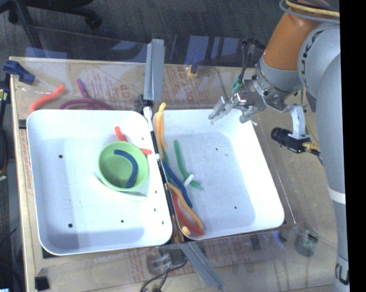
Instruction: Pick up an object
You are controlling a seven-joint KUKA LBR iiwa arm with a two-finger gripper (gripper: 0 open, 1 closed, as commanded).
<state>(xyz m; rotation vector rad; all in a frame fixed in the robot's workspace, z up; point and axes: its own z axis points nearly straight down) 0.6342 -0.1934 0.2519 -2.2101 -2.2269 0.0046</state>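
Note:
My gripper [233, 113] hangs over the far edge of the right bin [244, 188], its fingers open with nothing between them. Along that bin's left wall lie several flexible sticks: a yellow one [160, 128], a green one [180, 155], a blue one [172, 180] and an orange-red one [190, 219]. All of them are to the left of the gripper and nearer the camera. In the left bin [65, 206] a green bowl [119, 168] holds a curved blue piece [133, 164], and a red piece [121, 135] lies just behind the bowl.
Behind the left bin, an orange strip [46, 98] and a purple tube [85, 104] lie on the bench. A grey bar [153, 68] stands at the back between the bins. A blue clamp [17, 70] sits at the bench's far left corner.

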